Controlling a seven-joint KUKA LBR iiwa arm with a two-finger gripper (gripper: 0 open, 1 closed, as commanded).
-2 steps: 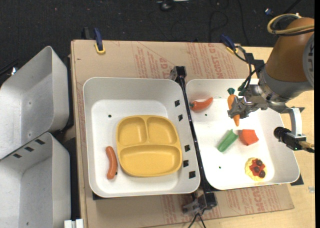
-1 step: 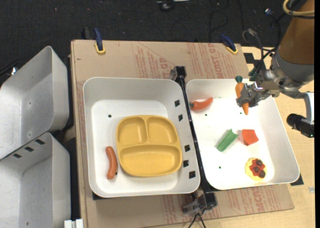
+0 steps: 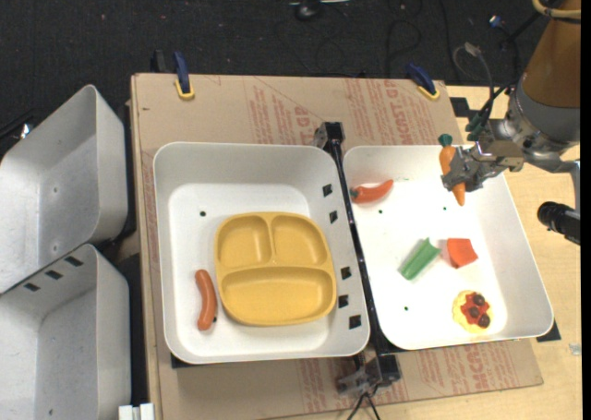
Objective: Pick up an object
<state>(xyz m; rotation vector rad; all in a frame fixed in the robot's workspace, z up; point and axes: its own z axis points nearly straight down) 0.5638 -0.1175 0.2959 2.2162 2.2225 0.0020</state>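
The hand (image 3: 459,172) hovers over the right bin's (image 3: 517,252) two o'clock corner, clenched on an orange carrot (image 3: 449,165) with a green top. Below, toward six o'clock, lie a green piece (image 3: 418,258) and a red block (image 3: 461,252).

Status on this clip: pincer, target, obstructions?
Pincer over right bin's far corner, shut on carrot. Carrot lifted. Path clear.

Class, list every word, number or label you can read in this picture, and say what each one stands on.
Red printed lettering on the brown cardboard sheet under the two white bins: upside down and too blurred to read.
Yellow divided plastic plate: no text.
Toy foods: no text.
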